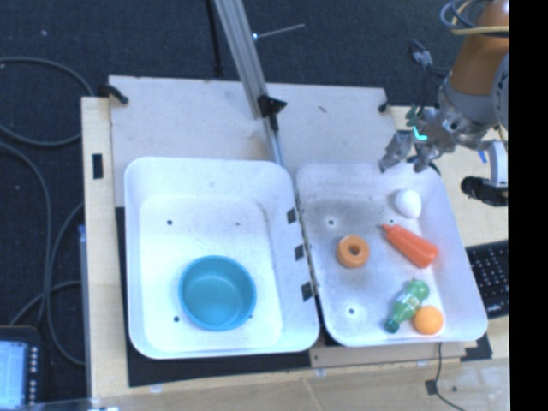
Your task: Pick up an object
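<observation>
- Left bin point(145, 187): white; holds a blue bowl point(217, 293).
- Right bin point(342, 187): white, grey-smudged floor.
- Egg point(408, 202): white.
- Carrot point(410, 243): orange-red.
- Ring point(353, 252): orange.
- Bottle point(404, 305): green.
- Ball point(428, 319): orange.
- Table point(184, 114): pale beige.
- Arm point(476, 67): grey, orange band.

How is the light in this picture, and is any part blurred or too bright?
Camera view: even light overall; the left bin is washed out to near pure white; the gripper looks soft and slightly blurred; the egg almost merges with the right bin.
</observation>
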Robot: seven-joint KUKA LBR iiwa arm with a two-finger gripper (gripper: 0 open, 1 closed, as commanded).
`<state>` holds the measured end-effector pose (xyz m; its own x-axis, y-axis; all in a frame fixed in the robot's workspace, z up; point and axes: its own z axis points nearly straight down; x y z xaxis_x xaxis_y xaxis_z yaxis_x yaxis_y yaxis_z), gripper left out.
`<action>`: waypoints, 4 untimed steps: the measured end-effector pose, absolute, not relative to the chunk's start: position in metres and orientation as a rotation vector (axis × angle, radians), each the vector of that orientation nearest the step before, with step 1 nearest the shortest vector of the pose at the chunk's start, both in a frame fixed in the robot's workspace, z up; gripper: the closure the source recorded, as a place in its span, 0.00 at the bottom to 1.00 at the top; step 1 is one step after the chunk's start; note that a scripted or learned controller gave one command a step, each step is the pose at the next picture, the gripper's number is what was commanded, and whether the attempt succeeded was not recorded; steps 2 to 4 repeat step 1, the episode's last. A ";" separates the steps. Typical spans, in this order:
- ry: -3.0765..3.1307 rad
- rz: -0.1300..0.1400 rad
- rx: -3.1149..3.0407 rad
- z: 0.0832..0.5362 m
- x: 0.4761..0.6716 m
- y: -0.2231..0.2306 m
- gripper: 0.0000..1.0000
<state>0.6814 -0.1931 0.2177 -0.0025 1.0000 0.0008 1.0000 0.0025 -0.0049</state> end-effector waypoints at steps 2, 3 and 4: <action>-2.227 -0.004 -2.220 0.223 0.683 -0.193 0.00; -2.227 -0.004 -2.220 0.223 0.683 -0.193 0.00; -2.227 -0.004 -2.220 0.223 0.683 -0.193 0.00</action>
